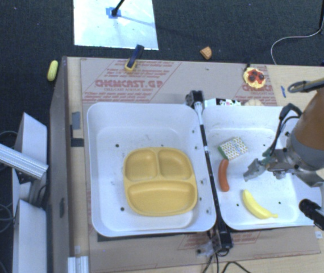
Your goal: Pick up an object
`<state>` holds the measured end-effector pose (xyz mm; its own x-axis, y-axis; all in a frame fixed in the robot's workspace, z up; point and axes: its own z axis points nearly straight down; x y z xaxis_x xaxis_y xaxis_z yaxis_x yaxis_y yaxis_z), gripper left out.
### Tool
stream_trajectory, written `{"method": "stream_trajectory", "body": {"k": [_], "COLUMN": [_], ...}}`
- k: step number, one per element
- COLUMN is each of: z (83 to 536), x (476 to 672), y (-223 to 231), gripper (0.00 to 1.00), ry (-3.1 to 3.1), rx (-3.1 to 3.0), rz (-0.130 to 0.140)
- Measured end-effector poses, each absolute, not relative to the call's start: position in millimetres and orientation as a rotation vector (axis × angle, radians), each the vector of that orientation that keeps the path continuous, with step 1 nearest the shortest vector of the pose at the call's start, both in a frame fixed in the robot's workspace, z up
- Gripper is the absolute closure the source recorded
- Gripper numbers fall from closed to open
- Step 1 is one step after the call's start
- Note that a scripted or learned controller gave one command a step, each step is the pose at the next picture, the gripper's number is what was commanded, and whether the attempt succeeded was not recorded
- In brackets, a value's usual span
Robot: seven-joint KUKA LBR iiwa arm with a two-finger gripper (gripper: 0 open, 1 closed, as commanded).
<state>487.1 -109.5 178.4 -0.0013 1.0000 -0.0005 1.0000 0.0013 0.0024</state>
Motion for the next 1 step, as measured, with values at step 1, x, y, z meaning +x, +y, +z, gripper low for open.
{"method": "stream_trajectory", "body": {"k": [1], "z": [84.3], "x": [486.9], "y": [-90.2], "gripper": [0.0], "ry": [2.221], "rx": [2.22], "rz": [0.002]}}
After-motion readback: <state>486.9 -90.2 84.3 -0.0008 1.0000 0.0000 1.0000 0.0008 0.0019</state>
